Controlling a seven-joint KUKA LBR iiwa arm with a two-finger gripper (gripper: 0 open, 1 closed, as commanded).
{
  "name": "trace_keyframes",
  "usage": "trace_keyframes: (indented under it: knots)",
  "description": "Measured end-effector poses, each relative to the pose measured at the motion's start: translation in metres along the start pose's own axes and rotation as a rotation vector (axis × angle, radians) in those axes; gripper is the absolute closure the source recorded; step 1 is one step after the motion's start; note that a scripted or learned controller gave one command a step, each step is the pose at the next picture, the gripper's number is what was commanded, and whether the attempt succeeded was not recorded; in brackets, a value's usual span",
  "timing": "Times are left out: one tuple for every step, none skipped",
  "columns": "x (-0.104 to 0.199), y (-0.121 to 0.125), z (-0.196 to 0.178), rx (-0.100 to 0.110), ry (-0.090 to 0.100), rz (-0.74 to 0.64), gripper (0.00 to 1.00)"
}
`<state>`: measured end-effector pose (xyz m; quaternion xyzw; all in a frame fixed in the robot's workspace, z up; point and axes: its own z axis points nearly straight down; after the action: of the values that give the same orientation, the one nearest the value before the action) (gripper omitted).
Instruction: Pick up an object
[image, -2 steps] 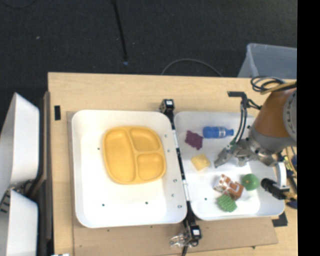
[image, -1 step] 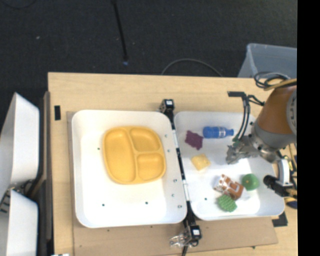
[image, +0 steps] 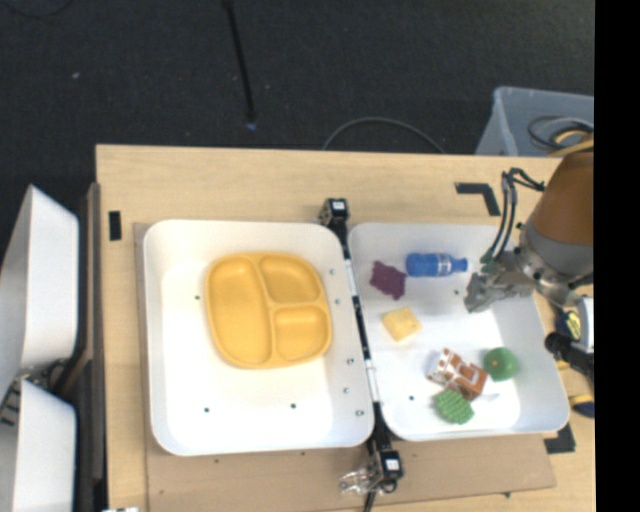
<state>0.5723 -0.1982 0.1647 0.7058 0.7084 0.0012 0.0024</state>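
Wooden bench (image: 120, 185) — two white bins (image: 180, 400) side by side.

A yellow plastic divided plate (image: 268, 308) lies in the white left bin (image: 175, 400). The white right bin (image: 530, 405) holds a blue plastic bottle (image: 434, 265), a dark purple lump (image: 388, 279), a pale yellow block (image: 401, 324), a green ball (image: 500, 363), a green studded piece (image: 453, 406) and a toy (image: 458, 371) that looks brown-and-white patterned. The bench top (image: 220, 180) is light wood-coloured.

Bare floor in right bin (image: 530, 330) between blue bottle (image: 435, 265) and green ball (image: 500, 363).
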Motion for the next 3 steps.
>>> trace_keyframes:
  knots:
    - [-0.005,0.000,-0.044,0.000,0.000,0.001,1.00]
    - [-0.003,0.010,-0.093,-0.002,-0.001,0.000,1.00]
    - [-0.004,0.011,-0.128,0.000,0.000,-0.001,1.00]
